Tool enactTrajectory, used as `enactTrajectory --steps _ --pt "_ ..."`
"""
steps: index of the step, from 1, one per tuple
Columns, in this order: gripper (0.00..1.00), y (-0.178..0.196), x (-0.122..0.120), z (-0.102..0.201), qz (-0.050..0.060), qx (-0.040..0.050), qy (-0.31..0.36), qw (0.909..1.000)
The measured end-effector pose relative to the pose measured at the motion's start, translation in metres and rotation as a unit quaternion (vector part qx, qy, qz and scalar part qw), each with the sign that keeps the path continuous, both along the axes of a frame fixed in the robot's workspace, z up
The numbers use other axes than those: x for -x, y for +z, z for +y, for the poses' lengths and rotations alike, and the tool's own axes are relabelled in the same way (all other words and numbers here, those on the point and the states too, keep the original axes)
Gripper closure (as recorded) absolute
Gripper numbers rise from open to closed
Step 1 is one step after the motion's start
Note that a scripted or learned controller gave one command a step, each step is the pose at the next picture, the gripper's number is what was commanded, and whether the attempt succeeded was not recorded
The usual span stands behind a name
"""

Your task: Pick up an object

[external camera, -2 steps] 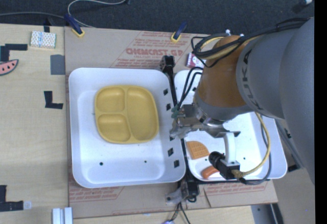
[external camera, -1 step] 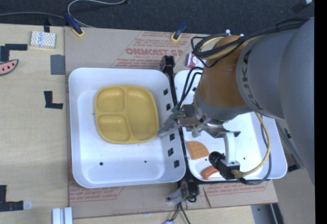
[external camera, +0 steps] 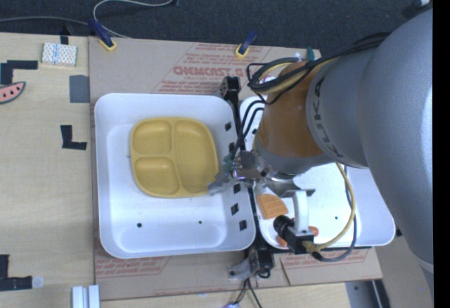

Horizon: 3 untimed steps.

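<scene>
**Yellow tray at the pincer's reach, grasp not yet confirmed**

Yellow plastic is your target: one divided plate (external camera: 173,157) with three compartments lies flat in the left bin (external camera: 112,180), toward that bin's far side. The pincer (external camera: 235,171) sits low over the wall shared by the two bins, just beside the plate's right rim. You cannot tell from here whether it is released or clenched, because the wrist hides it.

To do this step well, take the plate by its raised right rim, since the flat body offers nothing to pinch. Come down squarely, clear of the bin wall, and lift slowly; a shallow plate held at one edge will likely tilt or slip.

Count: two white bins, one yellow plate, and one orange object (external camera: 271,207) in the right bin (external camera: 365,222), partly hidden under the arm (external camera: 365,103).
</scene>
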<state>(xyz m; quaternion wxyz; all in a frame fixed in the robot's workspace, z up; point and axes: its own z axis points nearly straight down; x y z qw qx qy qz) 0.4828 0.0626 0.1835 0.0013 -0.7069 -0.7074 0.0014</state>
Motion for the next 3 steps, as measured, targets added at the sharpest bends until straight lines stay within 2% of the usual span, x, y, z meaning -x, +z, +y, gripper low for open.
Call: enactTrajectory --steps 1,2,3 --pt "0.00 -0.039 -0.007 0.022 -0.013 -0.0024 0.003 0.9999" --pt "0.00 -0.052 0.000 0.028 -0.001 -0.0022 0.002 1.0000" --pt "0.00 -0.079 0.000 0.042 -0.001 -0.0003 0.000 1.0000"
